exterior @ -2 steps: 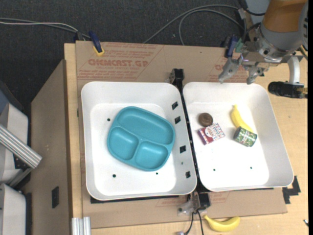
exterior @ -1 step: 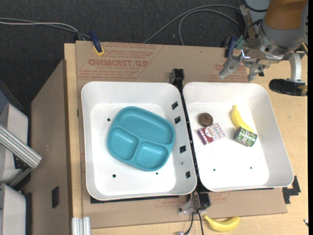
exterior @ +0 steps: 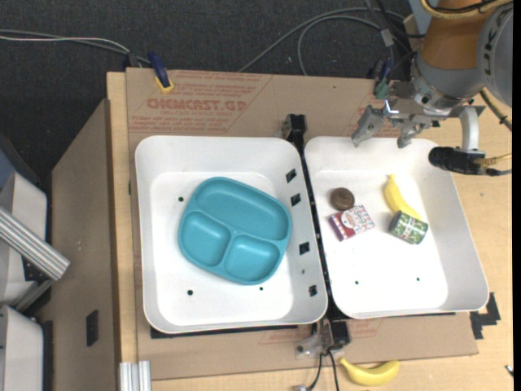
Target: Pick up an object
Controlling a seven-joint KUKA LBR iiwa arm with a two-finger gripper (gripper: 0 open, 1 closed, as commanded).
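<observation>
Hovering end effector (exterior: 383,131) spread, empty | arm (exterior: 464,23) cropped top-right

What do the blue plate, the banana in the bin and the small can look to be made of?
Plate: likely moulded plastic, matte teal, one even colour, soft-edged compartments. Banana: probably a plastic toy, uniformly yellow and smooth, though the view leaves that open. Can: seemingly metal or plastic with a printed green label; too small to settle.

Grey arm (exterior: 488,47), orange band, seemingly metallic two-finger gripper (exterior: 381,136).
</observation>
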